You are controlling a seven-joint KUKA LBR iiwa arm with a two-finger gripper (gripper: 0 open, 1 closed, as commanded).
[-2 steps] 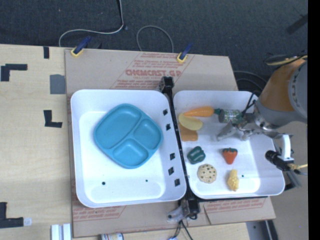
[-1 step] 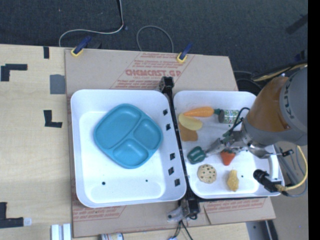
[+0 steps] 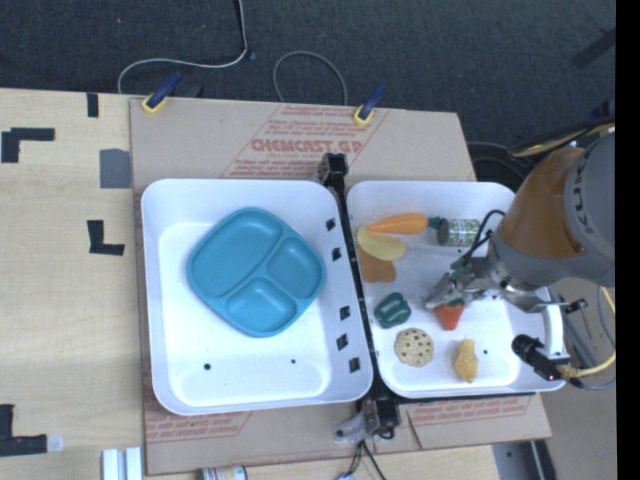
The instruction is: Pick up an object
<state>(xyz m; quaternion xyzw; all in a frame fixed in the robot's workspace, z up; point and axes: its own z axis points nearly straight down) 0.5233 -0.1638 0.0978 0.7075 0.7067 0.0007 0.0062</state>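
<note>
The gripper point(image 3: 449, 298) hangs low in the right bin point(image 3: 500, 378), its fingers directly over a small red-orange toy vegetable point(image 3: 450, 317); whether they are spread or closed on it I cannot tell. That piece looks light, hard, smooth plastic, likely slippery, best pinched across its middle. Just left lies a green pepper point(image 3: 391, 310), below-left a cookie point(image 3: 413, 346), above-left a carrot point(image 3: 398, 224).

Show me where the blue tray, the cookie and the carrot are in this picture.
blue tray point(image 3: 257, 270), camera view, on its middle ridge.
cookie point(image 3: 413, 346), camera view, on its centre.
carrot point(image 3: 398, 224), camera view, on its orange body.
</note>
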